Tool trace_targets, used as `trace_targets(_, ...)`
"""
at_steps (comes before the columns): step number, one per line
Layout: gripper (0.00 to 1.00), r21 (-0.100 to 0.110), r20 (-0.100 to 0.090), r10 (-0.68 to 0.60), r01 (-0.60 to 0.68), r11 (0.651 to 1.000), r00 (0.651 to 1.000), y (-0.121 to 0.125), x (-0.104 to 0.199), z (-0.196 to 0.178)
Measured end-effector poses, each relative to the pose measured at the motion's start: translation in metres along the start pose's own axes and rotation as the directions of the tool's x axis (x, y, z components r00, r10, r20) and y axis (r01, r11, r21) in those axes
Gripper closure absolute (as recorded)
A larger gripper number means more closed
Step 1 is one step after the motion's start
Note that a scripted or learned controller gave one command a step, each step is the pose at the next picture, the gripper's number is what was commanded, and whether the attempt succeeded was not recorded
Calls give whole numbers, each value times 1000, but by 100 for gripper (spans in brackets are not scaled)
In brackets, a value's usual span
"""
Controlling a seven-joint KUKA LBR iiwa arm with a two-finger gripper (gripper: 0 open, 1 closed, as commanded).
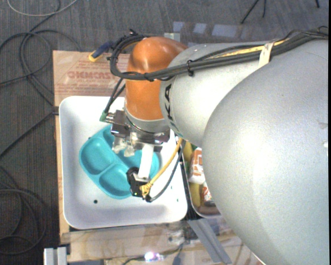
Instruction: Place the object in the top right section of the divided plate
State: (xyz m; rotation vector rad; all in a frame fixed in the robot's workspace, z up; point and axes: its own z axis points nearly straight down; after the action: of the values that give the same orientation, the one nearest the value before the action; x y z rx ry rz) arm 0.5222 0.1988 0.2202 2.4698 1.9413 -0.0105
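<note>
**Over the left bin, wrist above the plate's right side**

In the left bin (71, 203) we see the turquoise divided plate (102, 162) lying flat on the white floor, its sections showing as shallow hollows: a large one to the left, another toward the near side. We see the gripper (133, 148) hanging directly over the plate's right portion, with the orange band (146, 87) of the wrist above it and the grey arm (265, 137) covering most of the right of the scene. A yellow cable (163, 173) loops down beside the wrist.

Whether the fingers are apart or closed we cannot tell; the wrist body hides them. Nor can we make out any object between them, so we cannot say where the task's object is. Some packaged items (197, 173) sit in the right bin (190, 203), mostly hidden by the arm.

The relation that matters, in our judgement, is gripper to section: the far-right section lies under or just beyond the wrist, so any release should call for little sideways travel, mostly a short descent.
</note>
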Motion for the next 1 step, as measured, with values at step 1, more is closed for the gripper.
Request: trace_targets(1, 100, -5, -1, -85, 85, 996, 996, -34, -9, -153)
